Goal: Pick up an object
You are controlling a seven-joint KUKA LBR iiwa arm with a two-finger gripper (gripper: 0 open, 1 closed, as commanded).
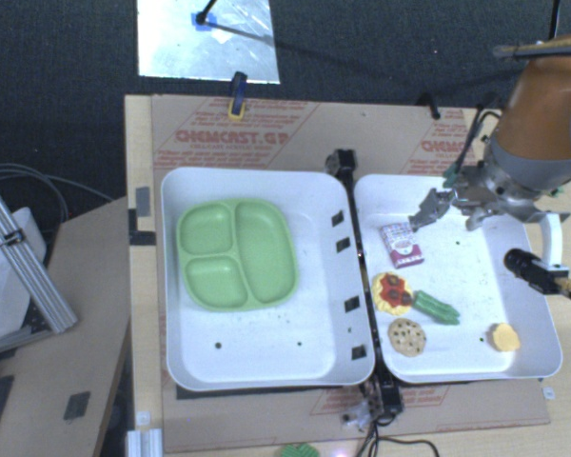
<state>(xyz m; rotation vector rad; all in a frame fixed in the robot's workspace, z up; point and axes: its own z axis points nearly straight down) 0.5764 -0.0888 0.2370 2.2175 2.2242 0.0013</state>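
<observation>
The gripper point(436, 208) hovers near the right bin's point(542, 350) back edge, fingers slightly parted and empty, just above a pink-and-white carton point(401, 245) lying toward the bin's left edge.

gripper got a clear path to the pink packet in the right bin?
Probably yes. The gripper hangs just above and right of the pink packet, which lies apart from the pizza toy; nothing covers it.

Grey arm point(538, 160) with orange band point(547, 98), metallic end effector point(428, 212).
</observation>
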